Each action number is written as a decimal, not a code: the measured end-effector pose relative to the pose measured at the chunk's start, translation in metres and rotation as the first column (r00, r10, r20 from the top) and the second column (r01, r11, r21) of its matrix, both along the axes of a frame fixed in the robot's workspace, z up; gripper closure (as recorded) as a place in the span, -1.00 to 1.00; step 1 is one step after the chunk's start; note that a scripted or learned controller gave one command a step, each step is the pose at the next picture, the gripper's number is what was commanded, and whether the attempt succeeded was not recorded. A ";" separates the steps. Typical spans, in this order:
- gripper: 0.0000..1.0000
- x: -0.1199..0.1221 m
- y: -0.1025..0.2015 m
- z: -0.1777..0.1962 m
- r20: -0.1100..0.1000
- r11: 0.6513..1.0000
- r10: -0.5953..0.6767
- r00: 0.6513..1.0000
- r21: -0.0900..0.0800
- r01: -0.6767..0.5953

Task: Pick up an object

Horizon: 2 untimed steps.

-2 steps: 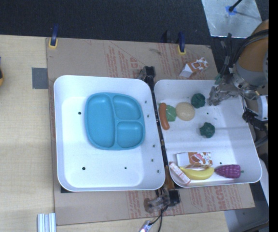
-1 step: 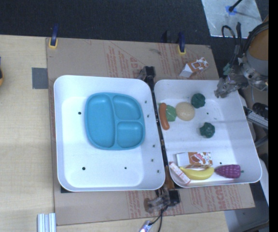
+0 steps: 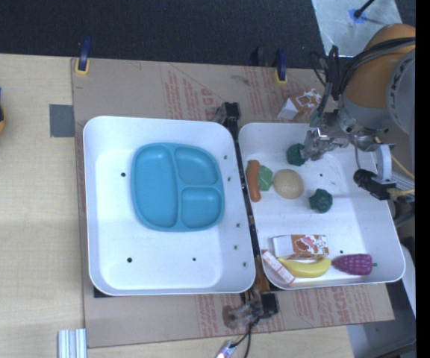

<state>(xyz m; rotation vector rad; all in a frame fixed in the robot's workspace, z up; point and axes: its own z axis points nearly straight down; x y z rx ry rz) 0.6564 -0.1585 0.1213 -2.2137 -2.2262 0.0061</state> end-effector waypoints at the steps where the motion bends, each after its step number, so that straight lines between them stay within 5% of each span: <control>1: -1.00 0.000 -0.018 -0.005 0.003 1.000 -0.003 1.000 -0.001 0.003; 2: -1.00 0.000 -0.054 0.011 0.003 1.000 -0.003 1.000 0.000 0.003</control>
